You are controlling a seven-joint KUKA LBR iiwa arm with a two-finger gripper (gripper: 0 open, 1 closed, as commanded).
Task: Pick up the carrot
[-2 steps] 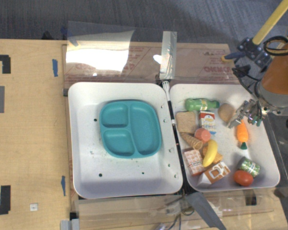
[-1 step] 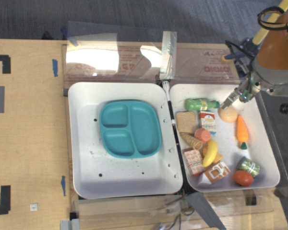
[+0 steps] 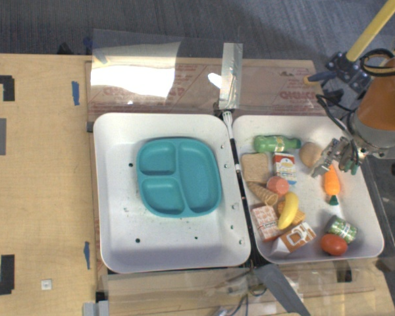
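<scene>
1. You have the desk [image 3: 39,176] carrying two white bins side by side: the left bin [image 3: 112,229] holds a teal divided tray [image 3: 180,176], and the right bin [image 3: 372,236] holds the toy food.
2. Your arm [image 3: 382,104] comes in from the right, its orange band above the wrist, and the jaws [image 3: 339,155] sit low over the right bin's far right part.
3. The carrot [image 3: 332,182] lies in the right bin near its right wall, orange body upright in the view, green tip toward you. Its upper end is just below the jaws (touching or apart, you cannot tell).
4. Whether the jaws are apart or together cannot be told from here.
5. Near the carrot: a green bottle [image 3: 276,143], a banana [image 3: 288,210], a tomato [image 3: 334,244], a small green can [image 3: 342,229].
</scene>
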